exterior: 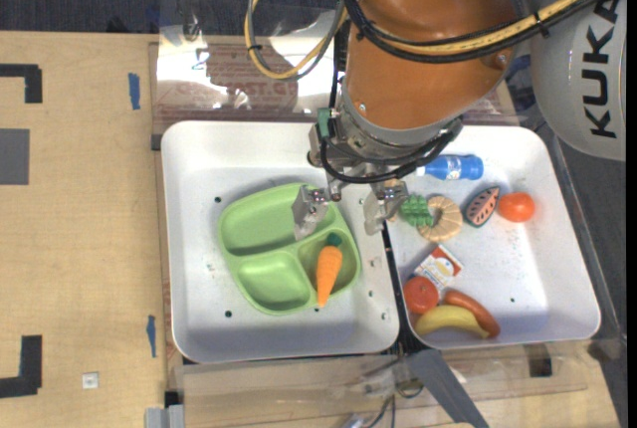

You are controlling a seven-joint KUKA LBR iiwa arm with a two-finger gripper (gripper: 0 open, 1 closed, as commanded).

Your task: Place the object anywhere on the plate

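Pale wooden table point(80, 247) is carrying two shallow white bins side by side. Inside the left bin point(189, 217) a green divided plate point(259, 252) is sitting, and an orange carrot point(327, 274) is lying in its right-hand compartment, tip pointing down. A grey arm with an orange band point(428, 28) is reaching in from the right, its claw point(344, 205) hanging spread wide and holding nothing, one finger over the plate's upper edge, the other over the seam between the bins. Sitting in the right bin point(557, 247) are a blue bottle point(453, 167), a tomato point(516, 207), a watermelon slice point(482, 206) and a banana point(448, 320)
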